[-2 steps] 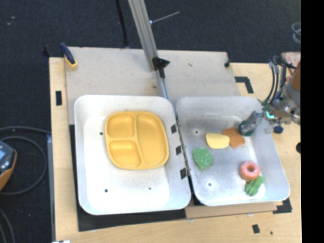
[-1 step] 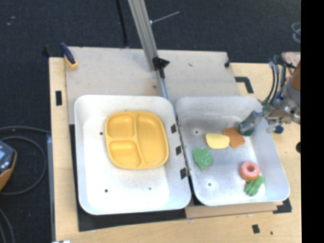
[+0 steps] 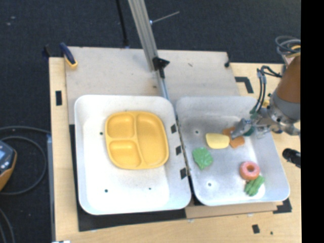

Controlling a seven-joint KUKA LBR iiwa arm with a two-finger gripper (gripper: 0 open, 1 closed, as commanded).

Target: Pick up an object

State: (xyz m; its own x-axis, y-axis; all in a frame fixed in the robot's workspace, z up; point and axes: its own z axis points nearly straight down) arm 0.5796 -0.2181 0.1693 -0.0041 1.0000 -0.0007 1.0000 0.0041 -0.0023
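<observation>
Step in hand, judged: closing in on a pick in the right bin (image 3: 223, 108). Gripper (image 3: 245, 129) low over that bin's upper middle, reaching in from the right, tip just beside a small orange piece (image 3: 236, 142) and near the yellow piece (image 3: 217, 141). Contact with either not confirmed; tip and orange piece overlap in the view, too small to separate.

Advice for a sound pick: settle on one target, likely the orange piece as the nearest; centre above it before descent; keep clear of the yellow piece touching or just beside it, to avoid nudging both. Straight lift afterwards, away from the bin wall.

Claw opening: cannot tell, detail too fine and blurred. Nothing seen held.

Other candidates in the same bin: green leafy piece (image 3: 203, 159) toward the left, pink ring (image 3: 249, 170) and green pod-like piece (image 3: 254, 186) toward the lower right, well apart from the gripper. Left bin (image 3: 86, 186) bearing a yellow divided plate (image 3: 136, 139).
</observation>
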